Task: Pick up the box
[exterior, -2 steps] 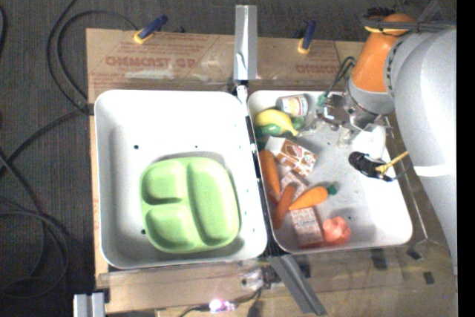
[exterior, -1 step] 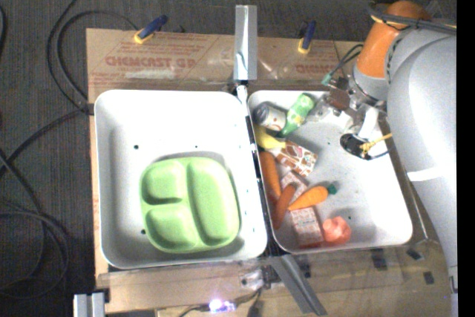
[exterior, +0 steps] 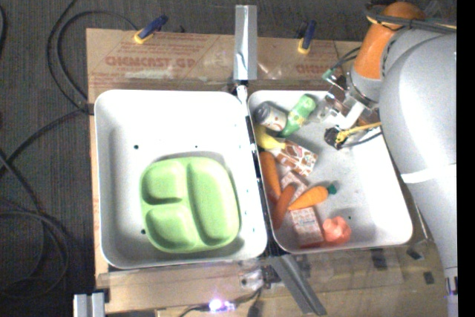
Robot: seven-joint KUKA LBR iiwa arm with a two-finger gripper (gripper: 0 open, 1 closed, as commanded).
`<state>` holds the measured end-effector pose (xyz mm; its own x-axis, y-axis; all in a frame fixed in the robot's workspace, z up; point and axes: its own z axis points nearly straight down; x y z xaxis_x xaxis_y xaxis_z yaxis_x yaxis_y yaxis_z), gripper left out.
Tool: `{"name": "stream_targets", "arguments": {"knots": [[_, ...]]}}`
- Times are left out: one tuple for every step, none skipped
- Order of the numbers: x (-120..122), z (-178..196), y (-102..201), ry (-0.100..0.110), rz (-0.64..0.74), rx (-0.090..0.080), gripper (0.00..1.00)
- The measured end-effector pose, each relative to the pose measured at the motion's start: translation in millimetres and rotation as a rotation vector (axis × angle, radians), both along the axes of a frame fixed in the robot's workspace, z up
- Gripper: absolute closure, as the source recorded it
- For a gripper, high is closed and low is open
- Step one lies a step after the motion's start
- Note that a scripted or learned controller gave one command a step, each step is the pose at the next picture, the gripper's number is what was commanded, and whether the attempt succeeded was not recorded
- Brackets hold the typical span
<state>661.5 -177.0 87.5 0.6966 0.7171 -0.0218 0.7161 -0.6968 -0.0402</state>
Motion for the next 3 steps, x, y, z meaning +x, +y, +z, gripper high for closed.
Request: {"name": "stream_targets", "arguments": {"knots": [[-2, 0, -20, -0.007, -0.021, -0.003, 0.0], [-5, 1, -8, -0.016, -0.109, -0.023, 0.0], [-4, 2, -12, -0.01, -0.312, -0.011, 0.0]]}}
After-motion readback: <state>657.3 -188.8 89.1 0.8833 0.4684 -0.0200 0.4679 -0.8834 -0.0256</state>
